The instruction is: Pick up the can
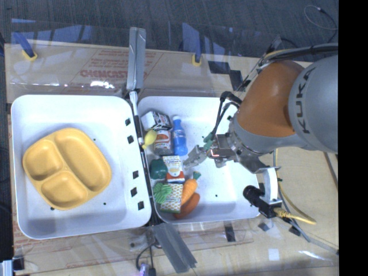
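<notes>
Where the arm bends, "KUKA" reads plainly

Arm cut off at right; gripper fingers indistinct

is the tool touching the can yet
Apart. The camera view shows the tool beside the blue bottle, which lies between it and the can at the bin's left wall.

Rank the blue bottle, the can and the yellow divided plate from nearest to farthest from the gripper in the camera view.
1. Blue bottle: right bin, just left of the gripper.
2. Can: beside the bottle, nearer the bin divider.
3. Yellow divided plate: left bin, far side.
</notes>
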Tool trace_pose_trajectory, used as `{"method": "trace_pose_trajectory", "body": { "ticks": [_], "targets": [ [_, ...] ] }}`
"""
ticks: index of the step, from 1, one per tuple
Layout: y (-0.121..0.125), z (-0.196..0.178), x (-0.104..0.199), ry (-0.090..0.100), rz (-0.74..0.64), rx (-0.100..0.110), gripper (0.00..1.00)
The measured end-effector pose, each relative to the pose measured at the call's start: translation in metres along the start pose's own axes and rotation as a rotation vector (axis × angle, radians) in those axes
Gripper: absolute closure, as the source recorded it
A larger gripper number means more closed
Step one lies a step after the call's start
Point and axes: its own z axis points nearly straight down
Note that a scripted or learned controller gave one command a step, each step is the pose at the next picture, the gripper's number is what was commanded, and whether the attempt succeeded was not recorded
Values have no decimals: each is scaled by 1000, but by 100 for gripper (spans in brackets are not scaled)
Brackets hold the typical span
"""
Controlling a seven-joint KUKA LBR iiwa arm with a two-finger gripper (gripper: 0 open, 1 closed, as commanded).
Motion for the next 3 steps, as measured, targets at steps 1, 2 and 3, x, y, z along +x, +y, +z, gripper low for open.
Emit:
{"method": "trace_pose_trajectory", "body": {
  "ticks": [1,2,3],
  "targets": [
    [17,115,-7,0,222,2,0],
    [81,118,-28,0,225,-1,0],
    [105,138,-82,0,184,-2,0]
  ]
}}
